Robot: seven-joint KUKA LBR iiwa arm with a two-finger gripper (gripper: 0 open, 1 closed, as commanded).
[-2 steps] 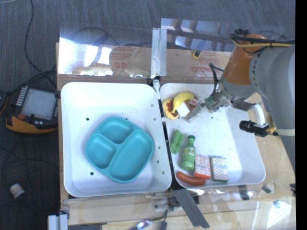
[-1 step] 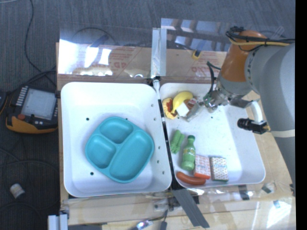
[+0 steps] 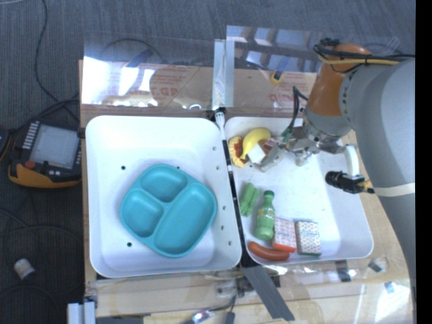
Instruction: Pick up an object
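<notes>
My gripper is low in the right bin, at its far end, just right of a yellow banana. Its two fingers stand apart, so it is open, and I see nothing between them. A small white piece lies by the left finger, next to a red and yellow item. Nearer the front lie a green pod, a green bottle, a red sausage and two patterned packets.
The left bin holds a teal divided plate. A clear wall stands behind both bins. A black fitting on the arm hangs over the right bin's right side. A pendant lies on the floor at left.
</notes>
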